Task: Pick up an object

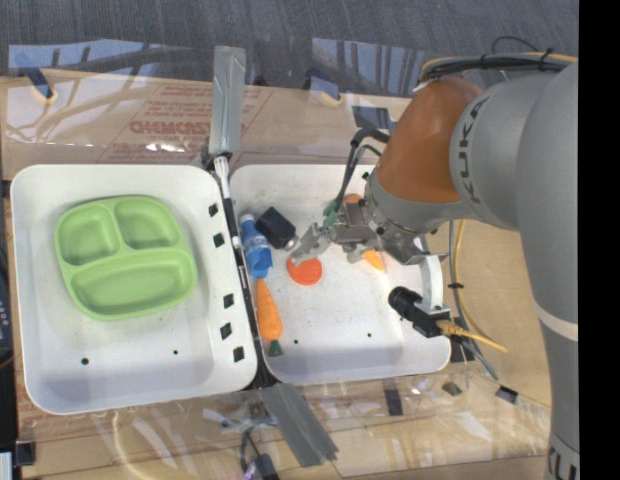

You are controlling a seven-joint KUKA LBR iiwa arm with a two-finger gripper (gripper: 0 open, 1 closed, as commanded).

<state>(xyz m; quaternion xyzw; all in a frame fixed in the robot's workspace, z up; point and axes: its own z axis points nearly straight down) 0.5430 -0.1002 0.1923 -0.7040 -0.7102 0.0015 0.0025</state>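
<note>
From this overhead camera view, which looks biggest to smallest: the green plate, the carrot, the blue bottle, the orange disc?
1. green divided plate
2. carrot and blue bottle: similar in length, too close to rank
3. orange disc

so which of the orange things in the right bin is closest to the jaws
The flat orange-red disc, lying just below the gripper. The carrot sits farther off by the bin divider, and the small orange piece lies on the arm's side.

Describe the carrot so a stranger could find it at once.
Start at the right white bin. Along its left wall, below the blue bottle, lies the long orange plastic carrot. Unlike the round orange disc nearby, it is slender, with a green tip.
</note>
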